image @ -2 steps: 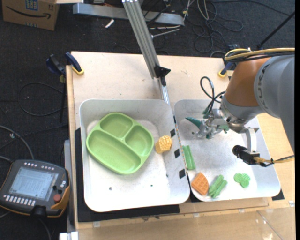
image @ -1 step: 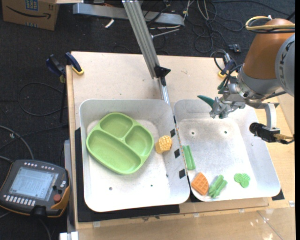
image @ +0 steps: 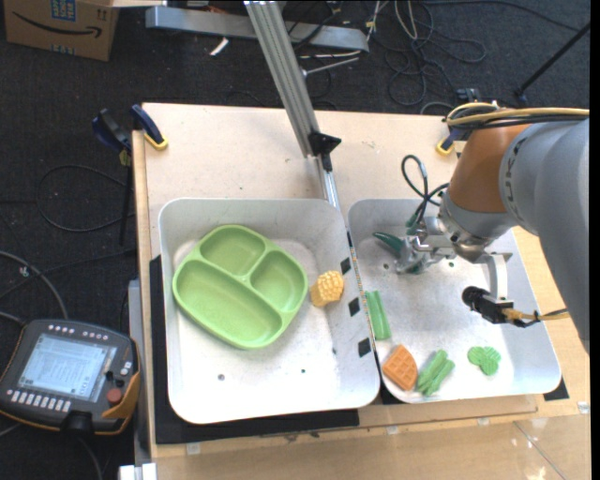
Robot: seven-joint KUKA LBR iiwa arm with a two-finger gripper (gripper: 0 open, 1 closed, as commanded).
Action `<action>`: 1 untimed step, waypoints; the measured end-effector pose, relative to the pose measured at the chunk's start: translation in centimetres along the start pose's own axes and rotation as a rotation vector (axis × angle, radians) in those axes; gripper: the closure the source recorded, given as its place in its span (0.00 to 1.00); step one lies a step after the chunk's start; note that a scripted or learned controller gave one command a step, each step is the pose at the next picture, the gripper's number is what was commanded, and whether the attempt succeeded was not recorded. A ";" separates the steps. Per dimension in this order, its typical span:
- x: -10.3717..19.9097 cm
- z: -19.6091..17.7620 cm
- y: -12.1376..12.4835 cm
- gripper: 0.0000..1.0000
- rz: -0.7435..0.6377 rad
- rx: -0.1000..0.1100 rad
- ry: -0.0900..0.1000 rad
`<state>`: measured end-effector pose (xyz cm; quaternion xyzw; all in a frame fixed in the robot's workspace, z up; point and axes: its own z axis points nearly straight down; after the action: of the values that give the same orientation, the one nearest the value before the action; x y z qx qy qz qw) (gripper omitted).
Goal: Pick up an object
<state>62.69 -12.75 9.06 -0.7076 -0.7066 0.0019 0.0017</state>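
Your arm is reaching in from the right, and its hand (image: 405, 255) is hanging over the far left part of the right bin (image: 525, 375). Dark teal parts are showing at the hand, but you cannot tell from this angle how its grasping parts are set, or whether anything is sitting in them.

The things you could pick are lying nearer in that same bin: a green stick (image: 378, 314) by the left wall, an orange waffle-patterned piece (image: 400, 367) at the near left corner, a green pod-like piece (image: 434, 371) just right of it, and a small green leafy piece (image: 485, 358) further right. All are lying apart from the hand.

In the left bin (image: 187, 394) a light green divided plate (image: 240, 284) is sitting, with a yellow corn cob (image: 326, 288) just beside its right edge.

Both bins are resting on a pale wooden worktop (image: 225, 155). A metal pole (image: 286, 70) is slanting up from the worktop's far side. On the dark carpet at near left a teach pendant (image: 66, 370) is lying, and a cardboard box (image: 61, 26) is standing at far left.
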 end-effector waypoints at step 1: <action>2.1 -0.5 -0.5 1.00 -0.005 -0.003 0.001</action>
<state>62.21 -10.66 9.52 -0.7059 -0.7083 0.0005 0.0009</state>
